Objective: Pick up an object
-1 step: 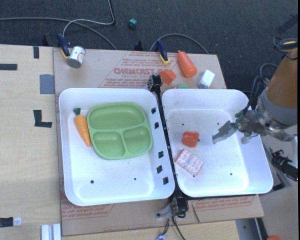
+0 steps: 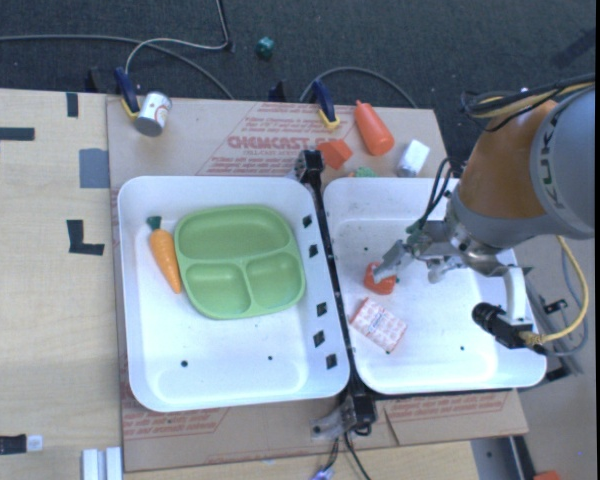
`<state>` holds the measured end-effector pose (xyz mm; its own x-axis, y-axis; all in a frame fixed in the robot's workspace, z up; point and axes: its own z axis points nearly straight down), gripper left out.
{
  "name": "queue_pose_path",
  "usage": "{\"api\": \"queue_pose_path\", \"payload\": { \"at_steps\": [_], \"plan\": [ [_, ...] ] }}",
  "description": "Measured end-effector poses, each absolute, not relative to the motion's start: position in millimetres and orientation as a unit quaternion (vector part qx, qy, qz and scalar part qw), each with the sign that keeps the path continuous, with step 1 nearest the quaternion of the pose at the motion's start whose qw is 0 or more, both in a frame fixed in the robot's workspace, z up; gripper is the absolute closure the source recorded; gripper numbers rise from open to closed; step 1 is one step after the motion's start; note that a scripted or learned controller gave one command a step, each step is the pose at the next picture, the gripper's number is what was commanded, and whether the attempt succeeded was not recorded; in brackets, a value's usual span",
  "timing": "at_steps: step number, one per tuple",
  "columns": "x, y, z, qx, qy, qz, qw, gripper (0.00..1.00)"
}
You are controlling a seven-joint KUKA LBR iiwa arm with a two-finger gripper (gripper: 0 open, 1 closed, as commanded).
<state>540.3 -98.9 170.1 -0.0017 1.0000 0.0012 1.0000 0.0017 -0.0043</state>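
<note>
One small rounded red object (image 2: 381, 284) lies beside a speckled, square packet (image 2: 378, 325).

In the right bin (image 2: 480, 368), the pincer (image 2: 385, 271) hangs low over a small red object (image 2: 380, 284) near the left wall, and a pink-checked packet (image 2: 378, 325) lies just below it; the bin's floor toward the lower right is bare. The arm (image 2: 520, 183) covers the bin's upper right. In the left bin (image 2: 230, 388), a green divided plate (image 2: 240, 261) takes the middle with a toy carrot (image 2: 165, 258) beside it, leaving bare floor along the lower part. A dark divider (image 2: 325, 268) runs between the bins.
</note>
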Motion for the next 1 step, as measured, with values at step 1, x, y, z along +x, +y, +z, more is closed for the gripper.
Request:
{"api": "queue_pose_path", "payload": {
  "at_steps": [1],
  "plan": [
    [595.0,-118.3,86.8,-0.706,-0.708,-0.0013,-0.003,0.00]
  ]
}}
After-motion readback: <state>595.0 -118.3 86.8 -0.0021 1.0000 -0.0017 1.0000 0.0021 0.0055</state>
